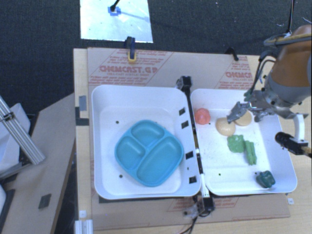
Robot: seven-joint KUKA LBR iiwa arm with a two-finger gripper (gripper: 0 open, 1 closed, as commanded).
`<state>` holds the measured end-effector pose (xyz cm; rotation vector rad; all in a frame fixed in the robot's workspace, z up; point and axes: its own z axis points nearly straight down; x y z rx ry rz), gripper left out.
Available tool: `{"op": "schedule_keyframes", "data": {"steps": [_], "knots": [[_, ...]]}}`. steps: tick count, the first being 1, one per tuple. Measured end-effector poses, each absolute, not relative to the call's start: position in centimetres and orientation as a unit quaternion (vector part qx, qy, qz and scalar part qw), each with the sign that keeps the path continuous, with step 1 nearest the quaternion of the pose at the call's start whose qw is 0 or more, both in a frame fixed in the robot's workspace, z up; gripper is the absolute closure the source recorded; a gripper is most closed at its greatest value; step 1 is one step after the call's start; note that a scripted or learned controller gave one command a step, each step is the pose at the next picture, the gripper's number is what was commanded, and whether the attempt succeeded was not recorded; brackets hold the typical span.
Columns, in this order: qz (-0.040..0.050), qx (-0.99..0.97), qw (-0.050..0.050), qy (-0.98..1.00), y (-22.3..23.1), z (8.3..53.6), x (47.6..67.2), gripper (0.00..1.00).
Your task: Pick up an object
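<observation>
- Desk (83, 145) of pale board carries two shallow white bins side by side, so that objects can be lifted out of one and kept apart from the other.
- Left bin (105, 101) holds a blue divided plate (148, 152), lying flat near the bin's centre with its long axis on a diagonal.
- Right bin (287, 179) holds the loose items: a small red ball (202, 115) close to the dividing wall, two pale rounded pieces (225, 126) touching each other, a green elongated piece (242, 146) whose long axis runs roughly from upper left to lower right, and a dark green lump (265, 179) apart in the near corner.
- Hand (245, 112) of the grey arm hangs low over the pale pieces, probably aiming at one as the pick; whether it is released or clenched cannot be told, and nothing is visibly grasped.
</observation>
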<state>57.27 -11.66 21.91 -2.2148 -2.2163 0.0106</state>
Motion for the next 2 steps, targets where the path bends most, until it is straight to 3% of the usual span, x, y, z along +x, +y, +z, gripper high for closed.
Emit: {"op": "schedule_keyframes", "data": {"steps": [1,2], "knots": [[-0.0004,-0.706,-0.001,-0.708,-11.6,22.5,57.5,0.00],[0.0010,-0.707,0.001,-0.708,-11.4,16.4,57.0,0.00]]}}
